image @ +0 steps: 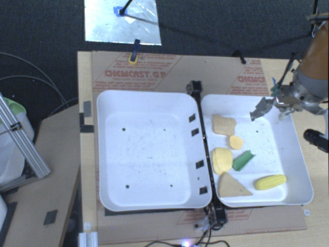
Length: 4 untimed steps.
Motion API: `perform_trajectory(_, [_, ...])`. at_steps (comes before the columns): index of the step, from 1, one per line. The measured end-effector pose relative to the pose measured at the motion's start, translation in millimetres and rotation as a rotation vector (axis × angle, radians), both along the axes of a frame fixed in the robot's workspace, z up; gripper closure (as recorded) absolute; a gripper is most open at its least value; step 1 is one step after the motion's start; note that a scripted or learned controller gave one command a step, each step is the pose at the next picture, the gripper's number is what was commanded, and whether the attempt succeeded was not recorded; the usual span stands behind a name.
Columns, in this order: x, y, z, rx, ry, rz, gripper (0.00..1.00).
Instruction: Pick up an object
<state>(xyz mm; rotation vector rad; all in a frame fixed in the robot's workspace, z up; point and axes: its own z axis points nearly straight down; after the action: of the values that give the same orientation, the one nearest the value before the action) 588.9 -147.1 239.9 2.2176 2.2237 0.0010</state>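
Observation:
The right bin (288, 138) holds several toy foods: a tan bread slice (223, 124), a small yellow round piece (236, 142), a larger yellow piece (222, 160), a green piece (243, 160), a tan wedge (232, 186) and a corn cob (270, 181). My gripper (268, 108) hangs over the bin's far right part, above and to the right of the bread slice, apart from every object. Nothing shows between its fingers.
The left bin (149, 148) lies beside the right one, with a black divider clip strip (198, 133) between them. Cardboard (154, 71) lies under both bins. A shiny metal sheet (122, 13) lies beyond the bench.

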Motion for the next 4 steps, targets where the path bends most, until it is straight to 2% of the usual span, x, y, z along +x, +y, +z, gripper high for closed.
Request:
perform_trajectory(1, [-22.1, 16.8, -127.2, 0.003, 0.009, -0.001, 0.00])
perform_trajectory(2, [-57.0, 4.3, -90.6, 0.001, 0.001, -0.003, 0.00])
perform_trajectory(3, [-50.8, 7.8, -158.4, 0.000, 0.001, -0.001, 0.00])
perform_trajectory(4, [-49.7, 6.8, -144.6, 0.000, -0.003, -0.002, 1.00])
